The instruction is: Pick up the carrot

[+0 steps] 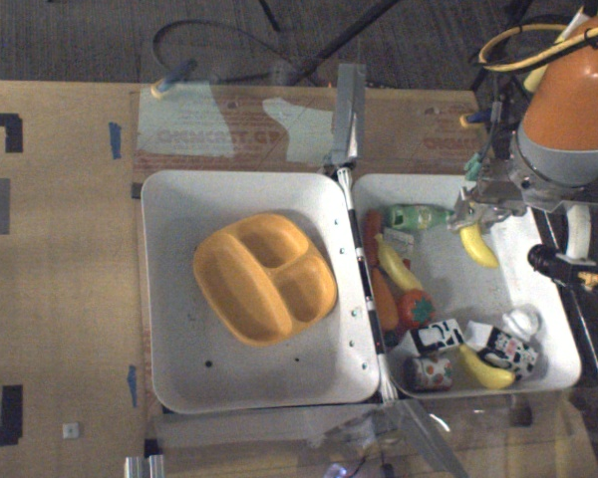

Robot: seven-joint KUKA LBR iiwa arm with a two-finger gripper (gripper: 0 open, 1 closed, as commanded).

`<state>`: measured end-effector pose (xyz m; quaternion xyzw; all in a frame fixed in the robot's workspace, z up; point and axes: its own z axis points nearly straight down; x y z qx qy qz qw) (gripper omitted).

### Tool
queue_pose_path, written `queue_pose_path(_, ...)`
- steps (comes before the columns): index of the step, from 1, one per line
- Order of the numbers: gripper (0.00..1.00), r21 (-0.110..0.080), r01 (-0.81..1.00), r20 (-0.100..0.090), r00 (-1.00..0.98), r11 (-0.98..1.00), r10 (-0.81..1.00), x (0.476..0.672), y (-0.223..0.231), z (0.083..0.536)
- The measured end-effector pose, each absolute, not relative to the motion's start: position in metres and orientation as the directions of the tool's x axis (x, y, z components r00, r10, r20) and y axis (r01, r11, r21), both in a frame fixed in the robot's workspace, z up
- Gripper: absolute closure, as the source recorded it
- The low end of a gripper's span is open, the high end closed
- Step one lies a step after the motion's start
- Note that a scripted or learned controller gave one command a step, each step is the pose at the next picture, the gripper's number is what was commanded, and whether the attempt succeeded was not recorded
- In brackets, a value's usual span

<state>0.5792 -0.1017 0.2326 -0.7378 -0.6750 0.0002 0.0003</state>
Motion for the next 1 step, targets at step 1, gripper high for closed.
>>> queue_pose_path(1, 1.00, -0.002, 0.997, 0.001, -0.082, 0.082, 0.997, 0.5575, -0.1428, 0.2022)
